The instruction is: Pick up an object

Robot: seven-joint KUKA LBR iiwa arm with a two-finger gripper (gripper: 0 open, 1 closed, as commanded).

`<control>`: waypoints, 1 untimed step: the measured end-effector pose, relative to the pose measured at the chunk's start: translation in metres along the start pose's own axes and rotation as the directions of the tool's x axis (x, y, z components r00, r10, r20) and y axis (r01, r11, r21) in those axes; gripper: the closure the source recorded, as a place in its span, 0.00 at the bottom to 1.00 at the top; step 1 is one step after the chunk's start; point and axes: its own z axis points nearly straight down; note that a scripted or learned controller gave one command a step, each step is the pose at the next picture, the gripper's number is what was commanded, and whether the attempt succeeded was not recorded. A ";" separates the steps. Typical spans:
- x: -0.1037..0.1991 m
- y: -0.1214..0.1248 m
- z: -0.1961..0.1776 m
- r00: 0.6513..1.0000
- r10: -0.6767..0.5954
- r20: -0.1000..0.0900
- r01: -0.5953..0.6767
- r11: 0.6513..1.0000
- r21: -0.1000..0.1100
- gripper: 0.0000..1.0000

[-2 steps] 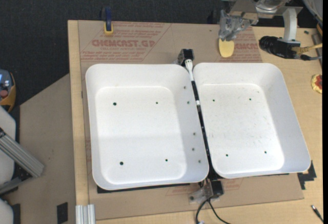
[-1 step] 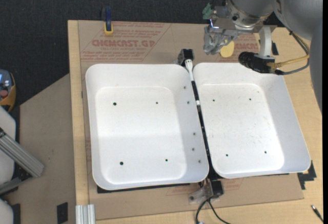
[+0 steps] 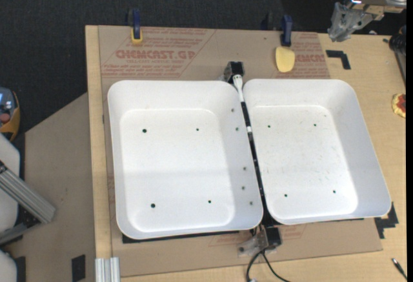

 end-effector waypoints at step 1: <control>0.017 -0.033 0.070 1.000 -0.010 -0.010 0.010 1.000 0.021 1.00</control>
